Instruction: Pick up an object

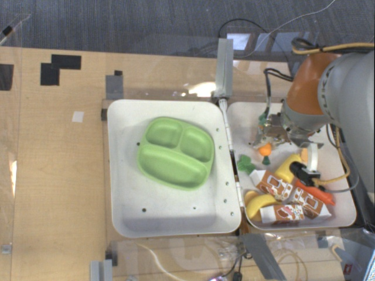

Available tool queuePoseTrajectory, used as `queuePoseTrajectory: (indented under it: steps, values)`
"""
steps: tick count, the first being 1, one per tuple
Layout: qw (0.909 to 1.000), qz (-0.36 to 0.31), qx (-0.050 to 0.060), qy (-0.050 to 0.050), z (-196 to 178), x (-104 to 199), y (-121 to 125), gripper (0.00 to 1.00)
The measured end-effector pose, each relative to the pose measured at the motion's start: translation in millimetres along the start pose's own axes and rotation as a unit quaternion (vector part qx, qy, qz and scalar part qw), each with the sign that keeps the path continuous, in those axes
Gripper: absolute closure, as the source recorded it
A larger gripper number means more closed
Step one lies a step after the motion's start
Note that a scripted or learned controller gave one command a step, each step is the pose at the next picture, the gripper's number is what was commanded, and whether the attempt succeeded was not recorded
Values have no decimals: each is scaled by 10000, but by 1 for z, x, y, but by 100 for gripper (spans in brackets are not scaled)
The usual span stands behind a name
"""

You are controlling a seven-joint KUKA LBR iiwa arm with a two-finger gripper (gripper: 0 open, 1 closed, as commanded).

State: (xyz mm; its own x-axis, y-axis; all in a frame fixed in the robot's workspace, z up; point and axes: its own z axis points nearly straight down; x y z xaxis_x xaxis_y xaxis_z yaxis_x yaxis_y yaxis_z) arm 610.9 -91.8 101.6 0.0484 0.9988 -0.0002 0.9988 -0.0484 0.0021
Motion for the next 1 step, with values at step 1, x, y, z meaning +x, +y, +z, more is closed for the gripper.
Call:
queuePoseTrajectory:
  steps: [1]
  values:
    - [9999,-160,3,-1,-53,-10,11,100]
